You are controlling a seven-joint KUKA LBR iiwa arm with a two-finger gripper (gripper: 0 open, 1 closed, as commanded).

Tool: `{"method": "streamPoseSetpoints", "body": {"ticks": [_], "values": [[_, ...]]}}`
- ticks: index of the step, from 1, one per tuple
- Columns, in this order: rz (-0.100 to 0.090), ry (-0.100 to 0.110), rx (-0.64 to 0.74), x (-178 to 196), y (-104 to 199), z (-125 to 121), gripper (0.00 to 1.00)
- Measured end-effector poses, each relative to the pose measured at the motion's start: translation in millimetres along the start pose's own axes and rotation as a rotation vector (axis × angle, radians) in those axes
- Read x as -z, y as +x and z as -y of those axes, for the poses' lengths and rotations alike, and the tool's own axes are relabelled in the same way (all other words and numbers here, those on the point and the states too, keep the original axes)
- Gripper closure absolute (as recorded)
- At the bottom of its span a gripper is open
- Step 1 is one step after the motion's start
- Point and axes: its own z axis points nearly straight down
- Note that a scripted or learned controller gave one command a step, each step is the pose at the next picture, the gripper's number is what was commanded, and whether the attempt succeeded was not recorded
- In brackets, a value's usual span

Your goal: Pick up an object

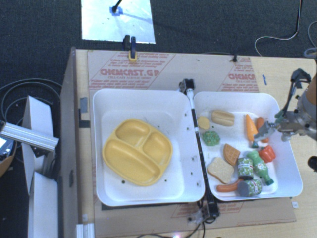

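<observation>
Toy food fills the right bin [282, 105], and the gripper [265, 131] hangs low over that bin's right half, reaching in from the right edge of the view. Only the wrist end of the arm [302, 118] shows — grey, angled leftward and slightly down, with cabling looped above it. The gripper's tip sits just beside the red pepper [267, 153] and over a small orange piece [260, 123]; whether its fingers are spread or closed cannot be told, and nothing is visibly held between them.

Just left of the tip lies an orange carrot [250, 126], upright along the bin. Below the pepper a green bottle [261, 166] lies on its side, next to two small green-labelled cans [244, 167] [251, 186]. A waffle wedge [231, 154] and a slice of bread [221, 170] lie toward the bin's middle, with a sausage [228, 187] at the front edge. Further left are a bread roll [223, 117], a pale yellow round piece [203, 122] and a green leafy clump [211, 138].

The left bin [106, 103] holds a yellow divided plate [137, 151] — well apart from the gripper.
</observation>
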Motion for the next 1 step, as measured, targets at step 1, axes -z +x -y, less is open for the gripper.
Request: {"method": "streamPoseSetpoints", "body": {"ticks": [1], "values": [[0.000, -0.002, -0.001, -146.7, 61.5, -17.9, 0.00]]}}
